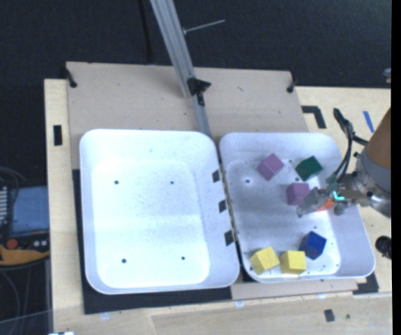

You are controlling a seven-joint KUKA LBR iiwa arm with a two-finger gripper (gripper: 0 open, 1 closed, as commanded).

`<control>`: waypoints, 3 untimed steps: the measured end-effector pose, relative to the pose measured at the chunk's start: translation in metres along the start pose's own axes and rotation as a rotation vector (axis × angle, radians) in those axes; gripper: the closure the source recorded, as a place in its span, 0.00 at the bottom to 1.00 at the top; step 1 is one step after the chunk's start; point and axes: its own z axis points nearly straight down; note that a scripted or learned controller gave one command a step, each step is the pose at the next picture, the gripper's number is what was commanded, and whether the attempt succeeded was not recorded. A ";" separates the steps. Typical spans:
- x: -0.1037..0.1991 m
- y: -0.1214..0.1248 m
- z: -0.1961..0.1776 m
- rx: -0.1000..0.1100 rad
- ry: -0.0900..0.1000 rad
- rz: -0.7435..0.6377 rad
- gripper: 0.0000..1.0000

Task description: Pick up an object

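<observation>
Six blocks share the right bin with my gripper, which reaches in from the bin's right side. Its tips sit low over the floor of the bin, just beside a purple block; that block lies at the tips on their upper left, and it looks to be touching them, though the blur there keeps me from being sure. Whether my fingers are spread or pressed together I cannot tell, and I see no block between them.

Just above the gripper, toward the far wall, lies a green block. Further to the upper left sits a second purple block, set apart from the first. Below the gripper, toward the near wall, is a blue block. Beside it to the lower left stand two yellow blocks, close together along the near rim.

Well away to my left lies the left bin, touching the right bin along their shared edge.
</observation>
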 end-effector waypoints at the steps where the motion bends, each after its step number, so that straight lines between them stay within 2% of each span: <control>1: -0.005 -0.007 0.060 0.007 0.001 0.001 0.00; 2: -0.015 -0.004 0.116 0.006 0.001 0.001 0.00; 3: -0.016 -0.003 0.123 0.001 0.000 0.003 0.00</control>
